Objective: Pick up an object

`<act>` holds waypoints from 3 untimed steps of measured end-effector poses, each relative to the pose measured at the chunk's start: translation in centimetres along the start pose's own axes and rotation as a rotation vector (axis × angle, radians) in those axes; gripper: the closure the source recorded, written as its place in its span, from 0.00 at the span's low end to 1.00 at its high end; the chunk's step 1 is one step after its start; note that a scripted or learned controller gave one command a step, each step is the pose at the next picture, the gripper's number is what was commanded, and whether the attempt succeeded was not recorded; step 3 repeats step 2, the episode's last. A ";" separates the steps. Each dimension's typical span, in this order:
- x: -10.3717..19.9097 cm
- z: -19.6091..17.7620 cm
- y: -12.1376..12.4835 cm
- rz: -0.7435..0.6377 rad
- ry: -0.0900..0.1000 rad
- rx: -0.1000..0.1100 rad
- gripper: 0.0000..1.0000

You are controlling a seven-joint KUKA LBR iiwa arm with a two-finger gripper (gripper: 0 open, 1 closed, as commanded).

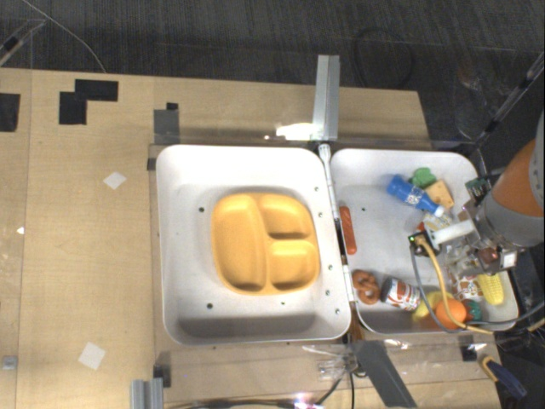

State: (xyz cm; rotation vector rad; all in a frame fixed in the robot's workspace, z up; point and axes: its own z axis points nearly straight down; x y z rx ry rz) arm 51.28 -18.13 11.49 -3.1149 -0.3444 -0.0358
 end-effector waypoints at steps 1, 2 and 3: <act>0.6 0.0 -0.4 -0.008 0.011 0.002 0.00; 0.6 0.0 -0.4 -0.008 0.011 0.002 0.00; 0.6 0.0 -0.4 -0.008 0.011 0.002 0.00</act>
